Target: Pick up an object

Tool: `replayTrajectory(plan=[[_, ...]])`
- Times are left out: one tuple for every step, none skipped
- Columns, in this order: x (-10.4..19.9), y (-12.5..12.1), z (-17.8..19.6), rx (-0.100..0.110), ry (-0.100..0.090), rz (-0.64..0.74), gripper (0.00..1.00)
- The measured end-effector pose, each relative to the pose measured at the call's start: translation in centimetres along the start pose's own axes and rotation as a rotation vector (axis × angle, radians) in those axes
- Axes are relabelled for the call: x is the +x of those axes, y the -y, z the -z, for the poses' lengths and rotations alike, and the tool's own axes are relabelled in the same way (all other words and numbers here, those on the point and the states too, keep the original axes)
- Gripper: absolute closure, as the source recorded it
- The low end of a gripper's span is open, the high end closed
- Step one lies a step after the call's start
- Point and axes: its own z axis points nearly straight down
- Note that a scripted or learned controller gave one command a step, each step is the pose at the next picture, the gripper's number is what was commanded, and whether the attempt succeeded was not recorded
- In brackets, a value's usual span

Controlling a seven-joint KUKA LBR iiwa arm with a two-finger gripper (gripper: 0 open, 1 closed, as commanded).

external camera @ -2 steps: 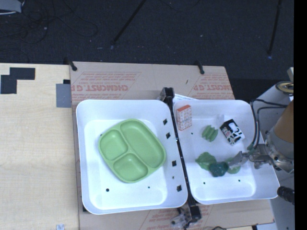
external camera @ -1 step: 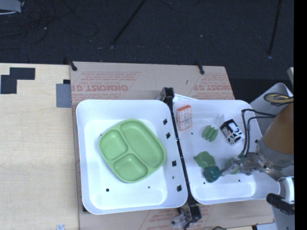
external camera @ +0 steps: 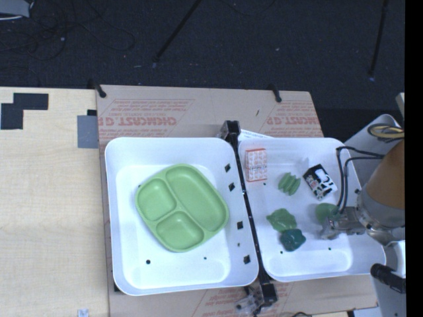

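Here the grey arm with its orange band enters from 3 o'clock, and its metal hand (external camera: 332, 228) sits low over the right-hand shallow white plastic bin (external camera: 310, 269), near that bin's 3 o'clock wall. I cannot tell how the hand is set, as it is too small and blurred. A rounded pale green soft lump (external camera: 324, 211) lies just beside the hand at its 11 o'clock. A crumpled leaf-green piece (external camera: 281, 218) and a dark teal glossy lump (external camera: 292, 240) rest touching near the bin's centre. A ribbed light green piece (external camera: 288, 183) lies toward 12 o'clock, with a black-and-white printed packet (external camera: 318, 181) at its 3 o'clock and a small red-and-white printed carton (external camera: 256, 164) at its 10 o'clock. The left-hand white bin (external camera: 125, 256) carries a smooth green three-compartment plastic plate (external camera: 181, 207).
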Motion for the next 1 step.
replayTrajectory(plan=[[0.74,-0.36,5.92,-0.006,0.002,0.006,1.00]])
